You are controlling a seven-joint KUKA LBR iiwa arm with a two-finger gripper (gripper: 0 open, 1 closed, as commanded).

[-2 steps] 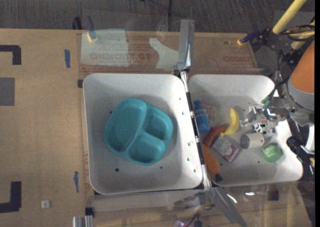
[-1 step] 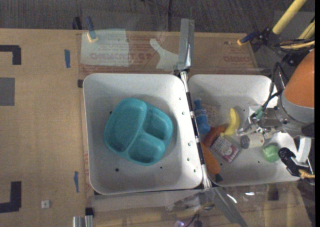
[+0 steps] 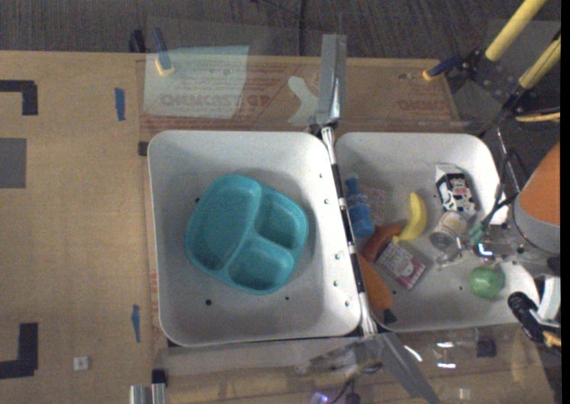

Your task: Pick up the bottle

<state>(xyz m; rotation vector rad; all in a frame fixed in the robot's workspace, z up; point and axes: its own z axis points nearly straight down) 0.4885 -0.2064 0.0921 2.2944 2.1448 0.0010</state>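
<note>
A small blue bottle (image 3: 360,214) lies in the right bin (image 3: 392,151), close against its left wall. My gripper (image 3: 478,247) hangs low over the right side of that bin, well to the right of the bottle. It sits between a clear cup-like object (image 3: 446,232) and a green apple (image 3: 486,282). The wrist and its fittings hide the fingertips. Nothing shows as held.
The right bin also holds a banana (image 3: 414,216), an orange object (image 3: 379,255), a small printed packet (image 3: 401,265) and a white carton (image 3: 454,190). A teal divided plate (image 3: 247,233) lies in the left bin (image 3: 178,162).
</note>
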